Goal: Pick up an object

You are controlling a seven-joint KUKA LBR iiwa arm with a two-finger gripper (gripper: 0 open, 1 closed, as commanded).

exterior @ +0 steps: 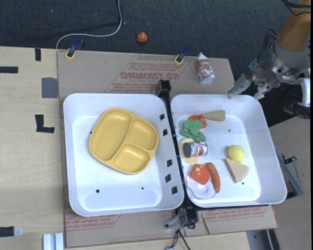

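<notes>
The right bin [261, 191] holds several toy foods: a cone [214, 115], a red tomato [197, 121] above a green broccoli piece [193, 133], a small can [194, 149] on its side, a lemon [236, 153], a cheese wedge [237, 170], a carrot [214, 176] and a red piece [199, 174] on something white. My gripper [247, 91] hangs over the bin's far right corner, above and to the right of the cone. It is open, with nothing between its two spread fingers.
A yellow divided plate [124, 139] lies in the left bin [78, 191]. A small carton [205, 70] stands on the cardboard behind the right bin. An orange ball [142, 37] and a white cable [101, 33] lie further back.
</notes>
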